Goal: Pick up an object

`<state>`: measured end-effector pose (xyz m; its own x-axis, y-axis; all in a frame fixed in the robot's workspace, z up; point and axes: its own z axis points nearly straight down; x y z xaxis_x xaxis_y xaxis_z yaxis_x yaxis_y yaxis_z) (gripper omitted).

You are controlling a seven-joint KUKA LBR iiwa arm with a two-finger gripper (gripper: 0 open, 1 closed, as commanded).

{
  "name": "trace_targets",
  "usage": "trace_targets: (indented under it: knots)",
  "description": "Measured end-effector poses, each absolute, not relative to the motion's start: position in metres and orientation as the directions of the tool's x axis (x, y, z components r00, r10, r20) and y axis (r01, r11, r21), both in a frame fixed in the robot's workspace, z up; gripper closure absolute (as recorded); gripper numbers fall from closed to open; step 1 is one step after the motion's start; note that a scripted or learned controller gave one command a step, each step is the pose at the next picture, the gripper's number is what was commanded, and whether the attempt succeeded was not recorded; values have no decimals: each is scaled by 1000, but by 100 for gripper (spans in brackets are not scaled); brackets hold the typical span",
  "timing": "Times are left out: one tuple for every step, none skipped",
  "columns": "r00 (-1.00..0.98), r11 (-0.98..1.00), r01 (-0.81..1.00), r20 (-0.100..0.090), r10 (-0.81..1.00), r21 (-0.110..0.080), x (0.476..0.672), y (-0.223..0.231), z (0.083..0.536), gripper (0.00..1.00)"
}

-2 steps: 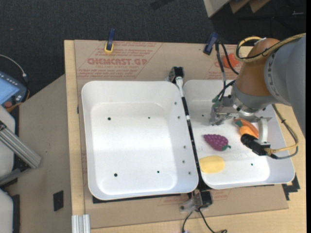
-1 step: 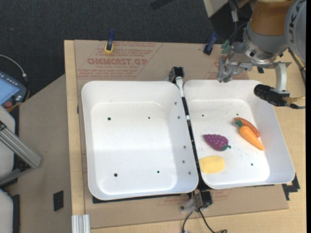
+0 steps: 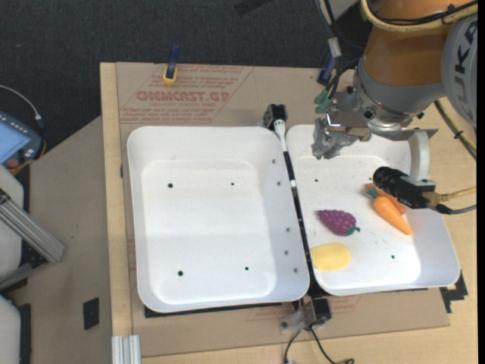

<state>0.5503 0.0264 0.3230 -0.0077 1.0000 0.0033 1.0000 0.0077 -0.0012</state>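
Camera view looks down at a slant on two shallow white bins set side by side on a cardboard-covered surface (image 3: 197,89). In the right bin (image 3: 432,268) lie three toy foods: a purple bunch of grapes (image 3: 336,221) near the middle, a yellow lemon-like piece (image 3: 332,257) just in front of it toward the near rim, and an orange carrot (image 3: 391,211) to the right, its upper end touching (or tucked just beneath) a black fitting (image 3: 402,186) that juts from the arm's side. The grapes and the yellow piece sit close together but apart; the carrot lies well clear of both.

The arm (image 3: 409,44) comes in from the right, its orange band high in the picture, and the gripper (image 3: 327,147) hangs over the far left corner of the right bin, near the black divider between the bins. Nothing is seen between the fingers, and whether they are spread or closed I cannot tell, since they are small and dark against the bin wall. The left bin (image 3: 144,226) shows its white floor with a few dark dots
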Motion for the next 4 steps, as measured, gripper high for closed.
trace_targets:
  knots:
    - [-4,4,1000,2,1000,-5,486,53,330,100]
    - [-1,1,1000,0,1000,4,480,39,365,100]
    - [-3,3,1000,1,1000,6,480,89,409,100]
    - [2,-2,1000,-1,1000,-3,506,67,385,100]
